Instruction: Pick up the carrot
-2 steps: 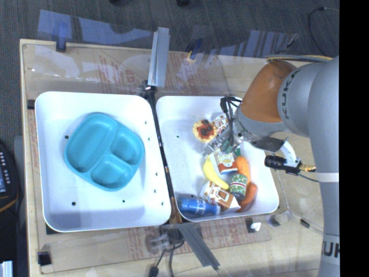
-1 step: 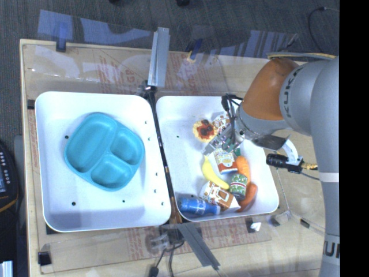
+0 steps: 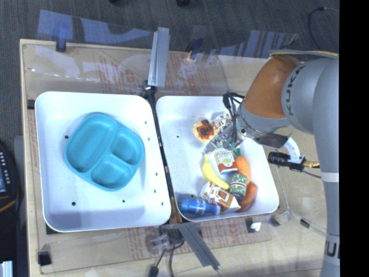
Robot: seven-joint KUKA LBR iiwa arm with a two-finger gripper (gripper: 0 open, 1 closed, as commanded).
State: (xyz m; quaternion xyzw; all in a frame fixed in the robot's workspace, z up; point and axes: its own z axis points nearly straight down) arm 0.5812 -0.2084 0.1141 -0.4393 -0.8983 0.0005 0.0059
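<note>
— Dark carpet lies around the desk [image 3: 86,68], and two white bins sit on it side by side. What's in the left bin [image 3: 46,154]?

— One blue divided tray [image 3: 104,150].

— And the right bin [image 3: 179,154]?

— A heap. The carrot [image 3: 244,167] lies near the right wall, beside a yellow banana [image 3: 212,173] and touching a small carton [image 3: 225,158]. Below it stands a green can [image 3: 238,184]; a blue bottle [image 3: 198,205] lies at the front wall.

— The tool [image 3: 229,136]?

— Low over the heap, just above the carton. Whether its fingers are apart or together, I cannot tell.

No legible text, labels or numbers on the small cartons [image 3: 223,158].
</note>
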